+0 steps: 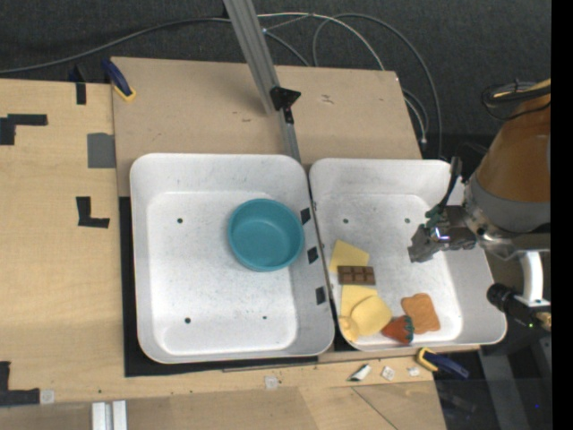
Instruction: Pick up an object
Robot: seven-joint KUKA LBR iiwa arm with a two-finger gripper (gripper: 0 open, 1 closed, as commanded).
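A round teal bowl [265,233] is sitting in the left bin [161,267], while the right bin [385,186] is holding four small items: a yellow wedge [349,255], a brown bar [355,276], an orange slab [421,312], and a red-and-green piece [398,331]. The gripper [423,249] is hovering over the right bin's far side, touching none of them; its grip state cannot be made out.

Wooden bench [54,267], dark floor [107,12], trailing cables [358,25].

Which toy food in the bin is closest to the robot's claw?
The orange one, lying below the gripper near the bin's front. The yellow pieces lie further left.
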